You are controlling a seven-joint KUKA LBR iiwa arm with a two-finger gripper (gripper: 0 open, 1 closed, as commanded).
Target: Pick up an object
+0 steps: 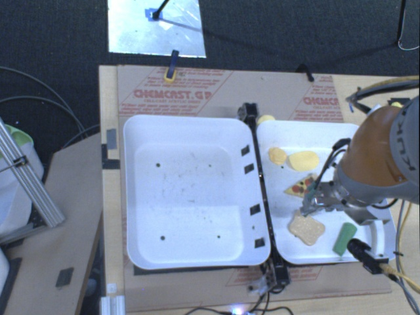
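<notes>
Hovering claw over toast | grip state unclear | toast lies flat, long axis indistinct

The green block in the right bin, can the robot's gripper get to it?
Probably yes. The green block lies flat with nothing on top, and the gripper hangs close beside it over the same bin.

White bins, yellow pieces, green block.

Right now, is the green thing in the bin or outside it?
In. The green thing lies on the right bin's white floor near its front edge, beside the toast.
</notes>
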